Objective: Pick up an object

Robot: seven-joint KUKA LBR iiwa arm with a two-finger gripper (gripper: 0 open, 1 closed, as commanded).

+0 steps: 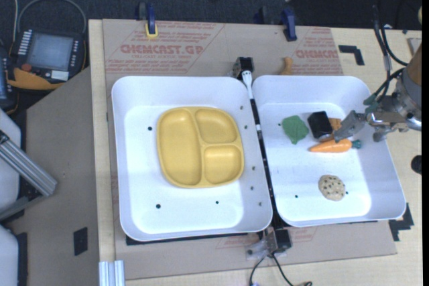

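The right bin holds a green lump, a black block, an orange carrot and a round speckled cookie. My gripper reaches in over the bin's right side, just right of the carrot's tip. It is open, with one grey finger slanting down toward the carrot's right end and the other further right. Nothing sits between the fingers.
The left bin carries a yellow three-compartment plate. A teach pendant lies off the bench at the far left. Cables hang beside the arm at the right edge, and blue clamps stand at the bench's back.
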